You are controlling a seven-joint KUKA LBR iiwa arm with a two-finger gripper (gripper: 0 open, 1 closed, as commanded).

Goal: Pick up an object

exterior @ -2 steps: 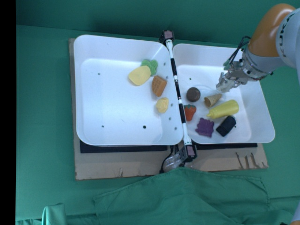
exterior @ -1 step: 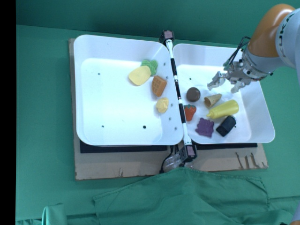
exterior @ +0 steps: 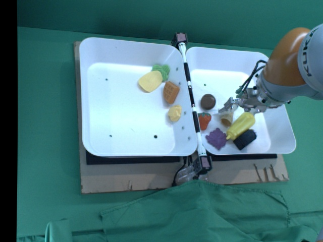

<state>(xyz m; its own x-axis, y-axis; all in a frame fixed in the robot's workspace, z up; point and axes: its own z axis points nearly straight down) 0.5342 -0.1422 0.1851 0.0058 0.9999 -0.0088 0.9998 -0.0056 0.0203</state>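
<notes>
My gripper [exterior: 230, 105] hangs low in the right bin [exterior: 282, 140], left of the arm's grey wrist. Directly under it lies a tan ice-cream cone toy [exterior: 226, 118], partly covered by the gripper. A yellow mustard bottle [exterior: 241, 125] lies just to the right of the cone, with a black block [exterior: 245, 139] at its lower end. A brown round piece [exterior: 208, 101] sits to the gripper's left. A red strawberry-like toy [exterior: 204, 120] and purple grapes [exterior: 216, 138] lie nearer the front left.
The left bin [exterior: 101, 130] holds a yellow pineapple toy [exterior: 153, 79], an orange waffle piece [exterior: 171, 92] and a small yellow piece [exterior: 175, 113] near its right wall. A black-and-white divider bar [exterior: 191, 100] separates the bins. Green cloth [exterior: 202, 210] lies in front.
</notes>
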